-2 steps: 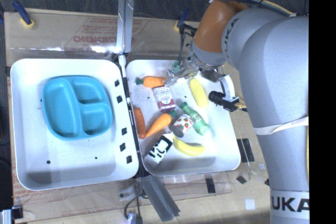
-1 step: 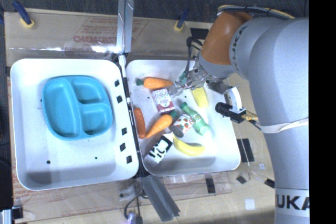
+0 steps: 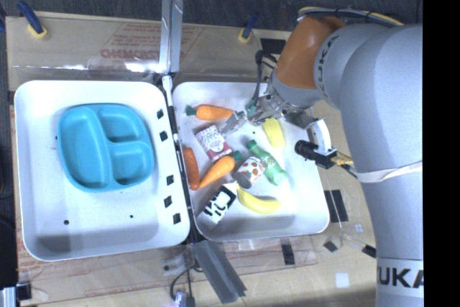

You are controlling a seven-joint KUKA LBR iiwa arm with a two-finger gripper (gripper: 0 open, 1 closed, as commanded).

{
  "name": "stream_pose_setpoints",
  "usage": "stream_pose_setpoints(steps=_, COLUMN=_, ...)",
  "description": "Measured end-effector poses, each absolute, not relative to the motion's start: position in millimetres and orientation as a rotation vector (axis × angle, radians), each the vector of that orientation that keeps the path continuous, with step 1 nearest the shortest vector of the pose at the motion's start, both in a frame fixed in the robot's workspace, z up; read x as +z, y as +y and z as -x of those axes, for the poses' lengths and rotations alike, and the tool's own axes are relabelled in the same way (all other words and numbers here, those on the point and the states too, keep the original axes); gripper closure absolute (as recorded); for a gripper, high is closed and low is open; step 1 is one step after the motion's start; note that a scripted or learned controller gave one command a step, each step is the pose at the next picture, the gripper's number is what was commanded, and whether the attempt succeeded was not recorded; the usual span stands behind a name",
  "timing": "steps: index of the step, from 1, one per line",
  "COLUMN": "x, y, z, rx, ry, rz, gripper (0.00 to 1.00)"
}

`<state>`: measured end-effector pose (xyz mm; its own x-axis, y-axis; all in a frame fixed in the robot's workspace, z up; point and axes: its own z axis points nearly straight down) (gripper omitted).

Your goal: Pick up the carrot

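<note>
The two-finger gripper hangs low in the right white bin, its thin metal fingers angled toward the small red-and-white packet; whether they are spread or closed I cannot tell, and nothing shows between them. Taking that packet as the landmark: one short orange carrot with a green stub lies just up from it, close beside the fingertips; a second tapered orange carrot lies just below it, slanted; and a third, thin orange carrot lies to its lower left along the bin wall. To the packet's right stand a yellow corn cob and a green bottle, with a round red-and-white can, a yellow banana and a black-and-white carton farther below. The upper carrot looks the easiest target, being nearest and free on its top side. A good grasp would likely centre the fingers across its narrow width, at its thick middle, and descend without nudging the packet, since a push could roll the carrot away. The left white bin, holding a blue divided plastic tray, sits well left of the packet.
</note>
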<state>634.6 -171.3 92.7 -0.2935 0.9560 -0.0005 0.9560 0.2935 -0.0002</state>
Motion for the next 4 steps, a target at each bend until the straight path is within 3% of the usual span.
stream_pose_setpoints(steps=1, x=92, y=-101, z=-655.2, rx=-0.008, ry=2.640, rz=-1.717, gripper=0.00)
stream_pose_setpoints(steps=2, x=103, y=-101, z=-656.6, rx=-0.007, ry=2.640, rz=-1.710, gripper=1.00)
stream_pose_setpoints(steps=3, x=103, y=-101, z=-656.7, rx=-0.006, ry=2.640, rz=-1.709, gripper=0.00)
stream_pose_setpoints(steps=4, x=114, y=-101, z=-657.2, rx=-0.007, ry=2.643, rz=-1.704, gripper=1.00)
